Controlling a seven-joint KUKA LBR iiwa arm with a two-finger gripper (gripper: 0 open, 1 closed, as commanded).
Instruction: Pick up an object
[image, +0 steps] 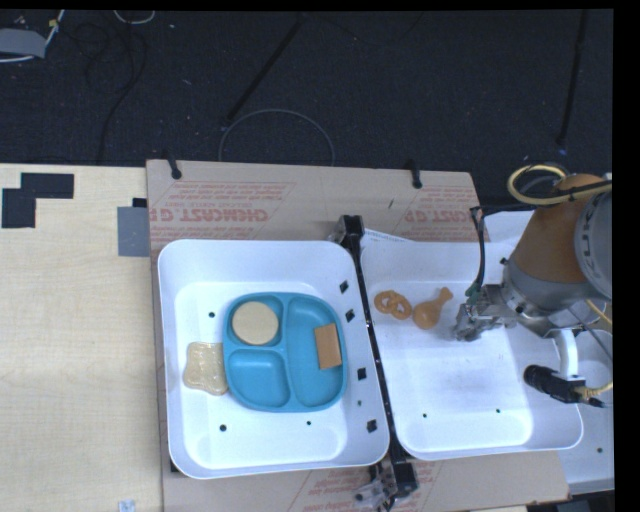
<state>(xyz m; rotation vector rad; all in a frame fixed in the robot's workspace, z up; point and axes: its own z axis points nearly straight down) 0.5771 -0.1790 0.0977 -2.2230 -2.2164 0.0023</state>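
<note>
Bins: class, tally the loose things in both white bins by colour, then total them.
Blue: 1, divided tray
Tan or brown: 5, round piece, rectangular piece, pale piece, pretzel shape, pear-like piece
Total: 6

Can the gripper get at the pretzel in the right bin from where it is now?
Probably yes. The gripper sits low in the right bin, with the pretzel lying open to its left; a tan pear-shaped piece lies between them.

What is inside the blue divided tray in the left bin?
The blue tray holds a round tan disc in its upper-left compartment and a brown rectangular piece in the right one; the lower compartment looks bare. Whatever lies under the tray is covered.
</note>
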